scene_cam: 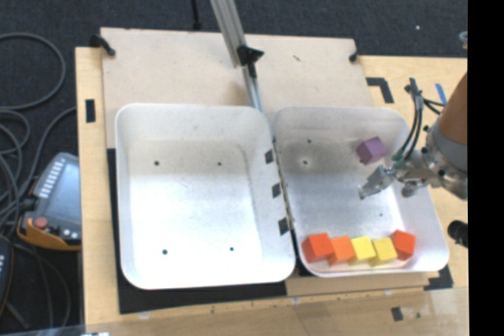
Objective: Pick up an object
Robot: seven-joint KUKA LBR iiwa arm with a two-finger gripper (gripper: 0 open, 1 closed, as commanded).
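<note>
A: Jaws (375, 186) hanging over the right bin (315, 130), reaching in from the right. Gripping anything?

B: Impossible telling; too small and blurred for judging the gap. Nothing visibly sitting between them.

A: Purple cube (371, 149)?

B: Lying on the bin floor just above the jaws, apart from them.

A: Others?

B: Lining the near wall in a row: orange block (317, 246), orange block (342, 249), yellow cube (363, 249), yellow cube (383, 249), orange block (404, 242). Left bin (130, 169) sitting alongside on the desk (173, 63).
</note>
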